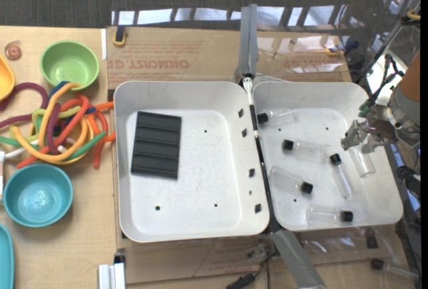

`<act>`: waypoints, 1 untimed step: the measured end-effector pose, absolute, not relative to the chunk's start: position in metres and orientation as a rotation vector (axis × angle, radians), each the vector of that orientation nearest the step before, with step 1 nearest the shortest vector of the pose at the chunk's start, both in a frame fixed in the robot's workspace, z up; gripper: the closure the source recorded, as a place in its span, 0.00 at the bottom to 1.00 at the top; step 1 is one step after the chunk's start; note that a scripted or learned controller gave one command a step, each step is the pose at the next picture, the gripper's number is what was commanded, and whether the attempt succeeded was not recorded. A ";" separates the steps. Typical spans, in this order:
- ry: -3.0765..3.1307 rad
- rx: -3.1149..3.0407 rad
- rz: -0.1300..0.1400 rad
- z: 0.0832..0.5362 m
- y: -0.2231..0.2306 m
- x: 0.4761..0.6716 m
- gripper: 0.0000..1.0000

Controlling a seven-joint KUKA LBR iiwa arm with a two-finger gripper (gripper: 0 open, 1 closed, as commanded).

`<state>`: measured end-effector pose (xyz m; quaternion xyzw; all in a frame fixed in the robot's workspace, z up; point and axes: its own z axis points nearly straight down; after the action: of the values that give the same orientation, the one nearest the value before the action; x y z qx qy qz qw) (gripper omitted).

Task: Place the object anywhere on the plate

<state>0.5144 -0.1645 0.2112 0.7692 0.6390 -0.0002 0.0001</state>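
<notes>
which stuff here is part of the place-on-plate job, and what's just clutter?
Job:
- clear vials with black caps in the right bin
- black ridged plate in the left bin
- hand, over the right bin

Clutter:
- green bowl
- teal bowl
- tangle of coloured cords
- cardboard sheet

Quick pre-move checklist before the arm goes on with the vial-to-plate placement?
1. Black ridged plate lies flat in the left bin: ok.
2. Plate top free of objects: ok.
3. Clear vials with black caps lying in the right bin: ok.
4. Gripper above the right bin's right side: ok.
5. Vial between its fingers: cannot tell.
6. Cords and bowls outside the bins: ok.
</notes>
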 end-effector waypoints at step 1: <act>2.304 2.139 -0.002 0.142 -0.210 0.477 1.00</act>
<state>0.4770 -0.2097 0.1425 0.6804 0.7329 -0.0006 -0.0012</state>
